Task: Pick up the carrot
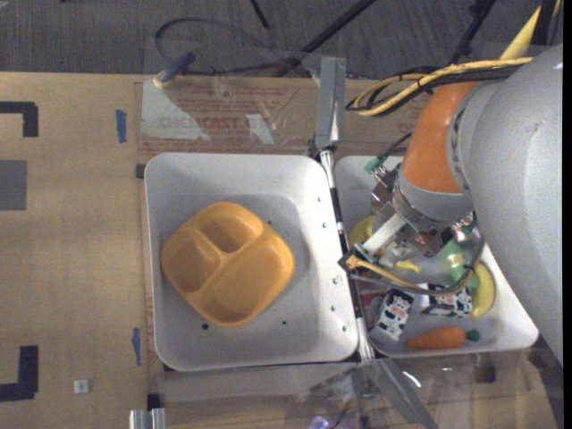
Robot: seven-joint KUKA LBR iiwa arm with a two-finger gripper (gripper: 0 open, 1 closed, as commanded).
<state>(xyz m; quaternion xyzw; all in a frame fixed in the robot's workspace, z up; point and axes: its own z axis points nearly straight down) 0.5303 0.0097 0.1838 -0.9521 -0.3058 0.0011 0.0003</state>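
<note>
A pale wooden bench (71, 239) carries black corner marks and small strips of blue tape, and beyond its far edge lies dark carpet crossed by black stand legs and cables. Two shallow white bins sit side by side on it. The left bin (179, 177) holds an orange sectioned plate (228, 262) with three compartments, set slightly askew. The right bin (514, 329) is crowded, and the grey arm (514, 168) with its orange band reaches down into it from the right. The carrot (438, 338) lies at the near edge of the right bin, close to the front wall, its long axis running roughly left to right across the view; its green-tipped end points right and its orange body tapers toward the left. Just beside it, on its left, is a black-and-white cow-patterned carton (391, 315); no writing on it can be read. The gripper (407, 248) hangs over the clutter above the carrot, apart from it; whether it is spread or closed I cannot tell.
</note>
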